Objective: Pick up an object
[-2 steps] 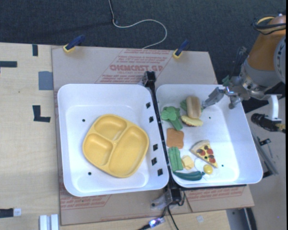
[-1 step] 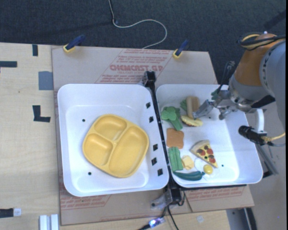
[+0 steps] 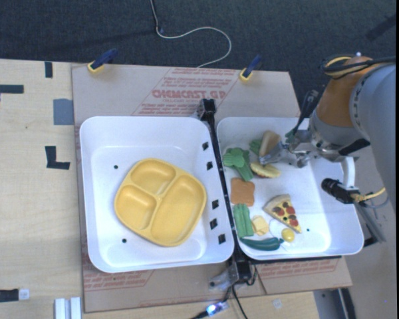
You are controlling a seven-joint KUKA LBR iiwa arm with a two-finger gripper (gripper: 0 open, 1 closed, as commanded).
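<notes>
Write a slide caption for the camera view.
Gripper reaches among toy foods in right bin; yellow plate in left bin.

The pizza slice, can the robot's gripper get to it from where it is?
Probably yes. The pizza slice lies face up in the right bin with nothing on top, and the gripper is already in that bin, just beyond it.

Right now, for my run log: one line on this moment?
gripper low over right bin | near banana | fingers unclear | yellow tray in left bin

cardboard sheet (image 3: 179, 92) — red print "CHEMCAST GP" — smaller lines unreadable
</notes>
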